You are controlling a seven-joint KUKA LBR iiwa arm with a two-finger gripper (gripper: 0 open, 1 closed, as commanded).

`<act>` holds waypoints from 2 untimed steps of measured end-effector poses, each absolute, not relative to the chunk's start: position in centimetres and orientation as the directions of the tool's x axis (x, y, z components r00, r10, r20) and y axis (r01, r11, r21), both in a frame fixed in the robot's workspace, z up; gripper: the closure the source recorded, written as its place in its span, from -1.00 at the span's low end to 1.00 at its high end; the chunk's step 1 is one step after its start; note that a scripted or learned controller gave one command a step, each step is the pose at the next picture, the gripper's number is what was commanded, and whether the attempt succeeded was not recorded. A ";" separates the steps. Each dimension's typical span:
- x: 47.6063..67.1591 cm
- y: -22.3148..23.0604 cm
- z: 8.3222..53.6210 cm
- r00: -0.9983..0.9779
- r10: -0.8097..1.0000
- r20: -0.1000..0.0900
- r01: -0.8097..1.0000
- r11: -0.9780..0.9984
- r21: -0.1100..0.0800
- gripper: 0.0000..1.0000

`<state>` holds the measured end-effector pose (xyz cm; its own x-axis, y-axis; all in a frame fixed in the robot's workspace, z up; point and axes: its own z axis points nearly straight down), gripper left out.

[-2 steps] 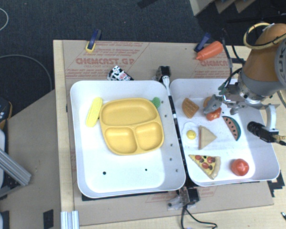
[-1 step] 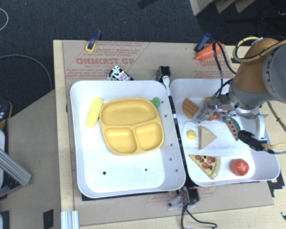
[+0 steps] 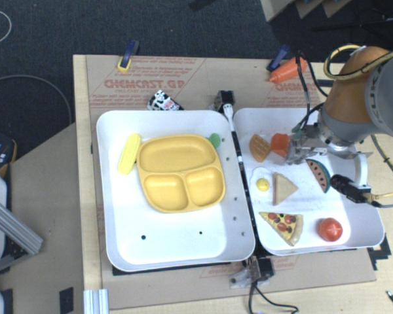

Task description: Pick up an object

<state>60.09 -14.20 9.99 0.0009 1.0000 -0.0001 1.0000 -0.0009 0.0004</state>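
Orange-red block (image 3: 280, 141): I take this as my likeliest target. It lies at the far side of the right white bin (image 3: 373, 231), just left of the gripper (image 3: 297, 150).
Gripper: it hangs low over the far part of that bin. From this slant I cannot tell whether it is open or closed, and I see nothing held in it.
Risk, brown bread-shaped toy (image 3: 260, 147): it sits just beside the block on its left. I judge that a closing move could shove the block into it, or catch both at once.
Risk, block itself: it looks small and hard, so on slick plastic I expect it to skate away from an off-centre pinch.
Risk, red-and-green watermelon slice (image 3: 318, 173): it lies just right of the gripper and nearer to me, so a sideways correction could clip it.
Surface, left: the left white bin (image 3: 111, 195) holds a yellow divided tray (image 3: 181, 172), with a yellow corn cob (image 3: 128, 153) beside it.
Surface, right: both bins look shallow and smooth, and they touch along the middle. They rest on a brown printed bench (image 3: 85, 84).
Room: I see a dark carpeted floor (image 3: 52, 18) with loose cables around the bench.
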 end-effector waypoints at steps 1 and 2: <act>59.7 -14.2 16.3 0.000 1.000 -0.002 1.000 0.000 0.007 1.00; 60.4 -13.9 20.9 -0.002 1.000 -0.002 1.000 0.002 0.008 1.00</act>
